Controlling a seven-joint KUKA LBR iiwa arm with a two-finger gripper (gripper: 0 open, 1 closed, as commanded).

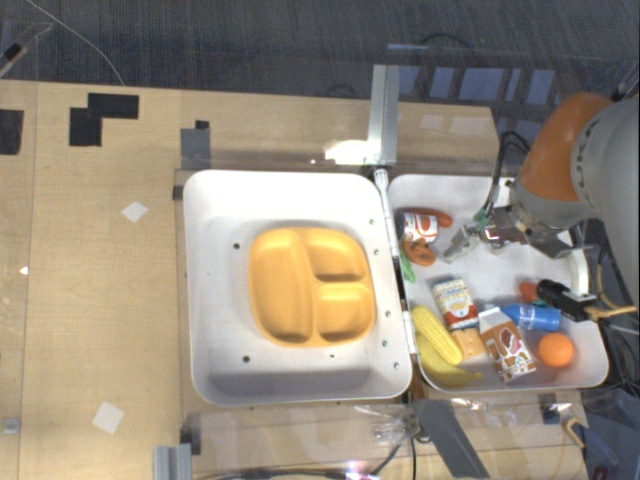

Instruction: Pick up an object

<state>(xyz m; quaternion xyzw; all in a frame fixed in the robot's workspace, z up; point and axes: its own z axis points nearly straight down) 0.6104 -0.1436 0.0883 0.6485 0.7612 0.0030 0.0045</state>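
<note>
The tabletop looks like pale matt wood with faint grain. Both white bins seem smooth plastic with a soft sheen, and the yellow divided tray looks like smooth, slightly glossy plastic. The upright bracket between the bins is brushed grey metal; the small cartons appear printed, glossy card

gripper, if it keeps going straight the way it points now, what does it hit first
The gripper points left over the right bin. Going straight on, it would probably meet the red-and-white can first, though its height above the bin is hard to judge from this slanted view.
</note>
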